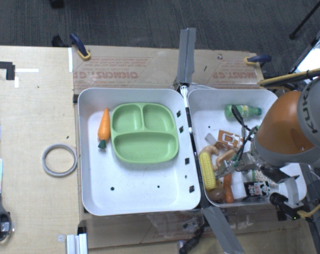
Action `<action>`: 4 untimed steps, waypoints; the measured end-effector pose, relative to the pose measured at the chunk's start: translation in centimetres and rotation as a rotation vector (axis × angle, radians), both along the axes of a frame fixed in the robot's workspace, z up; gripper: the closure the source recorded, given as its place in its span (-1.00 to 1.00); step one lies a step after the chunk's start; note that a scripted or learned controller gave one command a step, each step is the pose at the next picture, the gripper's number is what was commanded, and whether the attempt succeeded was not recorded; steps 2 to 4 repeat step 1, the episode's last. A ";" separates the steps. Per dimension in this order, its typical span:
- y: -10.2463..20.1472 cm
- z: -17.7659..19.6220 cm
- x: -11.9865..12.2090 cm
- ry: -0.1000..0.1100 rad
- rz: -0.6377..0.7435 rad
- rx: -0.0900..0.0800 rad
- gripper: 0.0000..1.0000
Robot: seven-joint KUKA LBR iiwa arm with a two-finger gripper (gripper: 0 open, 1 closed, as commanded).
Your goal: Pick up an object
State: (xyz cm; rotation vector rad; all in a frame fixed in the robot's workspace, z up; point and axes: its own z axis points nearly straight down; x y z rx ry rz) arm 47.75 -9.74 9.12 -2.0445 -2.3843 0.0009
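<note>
I see arm low over right bin (202, 97), end effector (231, 165) down among cluttered toy food — can't tell its state. Corn cob (207, 170) just left of it, reddish sausage (228, 188) just below, bread piece (211, 151) beside. Likely target in this pile. Green bottle (244, 110) farther back. Left bin (133, 194) holds green divided plate (144, 132), carrot (103, 126) alongside — well apart from arm.
</note>
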 end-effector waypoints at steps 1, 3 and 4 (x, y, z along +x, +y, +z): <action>-0.1 0.9 0.1 -0.001 -0.004 0.000 1.00; -0.1 0.9 0.1 -0.001 -0.004 0.000 1.00; -0.1 0.9 0.1 -0.001 -0.004 0.000 1.00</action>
